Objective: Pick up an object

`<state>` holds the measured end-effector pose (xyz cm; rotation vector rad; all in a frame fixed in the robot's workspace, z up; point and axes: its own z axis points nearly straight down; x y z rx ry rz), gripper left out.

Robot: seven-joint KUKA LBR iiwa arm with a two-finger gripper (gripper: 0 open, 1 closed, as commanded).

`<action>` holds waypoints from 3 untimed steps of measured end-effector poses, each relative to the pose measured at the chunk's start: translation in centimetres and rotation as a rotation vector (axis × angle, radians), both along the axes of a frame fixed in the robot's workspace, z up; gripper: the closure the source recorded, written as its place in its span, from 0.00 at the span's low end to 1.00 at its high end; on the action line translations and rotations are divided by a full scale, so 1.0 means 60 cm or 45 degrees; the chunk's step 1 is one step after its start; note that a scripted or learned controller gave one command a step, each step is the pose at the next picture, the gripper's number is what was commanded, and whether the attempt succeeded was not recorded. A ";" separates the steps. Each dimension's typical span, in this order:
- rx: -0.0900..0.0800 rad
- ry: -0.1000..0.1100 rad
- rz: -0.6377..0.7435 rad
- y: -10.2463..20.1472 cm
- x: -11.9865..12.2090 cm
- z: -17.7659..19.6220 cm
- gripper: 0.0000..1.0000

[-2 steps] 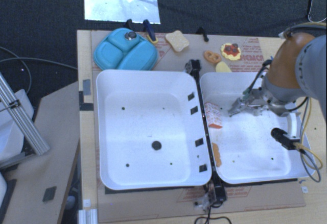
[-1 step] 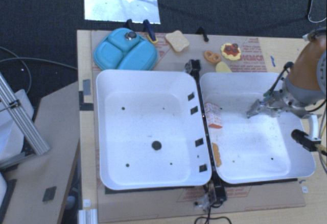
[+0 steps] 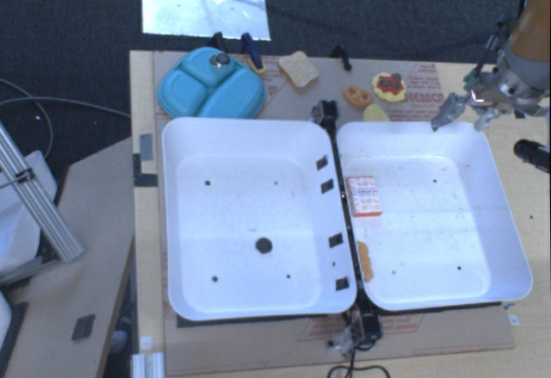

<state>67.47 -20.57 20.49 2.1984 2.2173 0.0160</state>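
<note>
Both white bins (image 3: 258, 131) looked like smooth, faintly glossy plastic. The bench (image 3: 146, 109) beneath was matt cardboard-like board, and the blue tray (image 3: 211, 88) shiny plastic.

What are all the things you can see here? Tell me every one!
bins: two, white, side by side on the bench
disc: one, dark, left bin
packet: one, red and white, right bin, left side
snack: one, orange, right bin, left edge
tray: one, blue, behind left bin
toast: one, tan, behind the bins
pretzel: one, orange, behind right bin
tart: one, yellow and red, behind right bin
hand: one, grey, above right bin's far right corner
</note>
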 end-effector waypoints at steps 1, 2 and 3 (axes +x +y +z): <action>0.015 0.028 0.008 0.220 -0.041 -0.059 0.00; 0.006 0.028 -0.017 0.138 -0.166 -0.028 0.00; 0.006 0.014 -0.014 0.121 -0.262 -0.202 0.00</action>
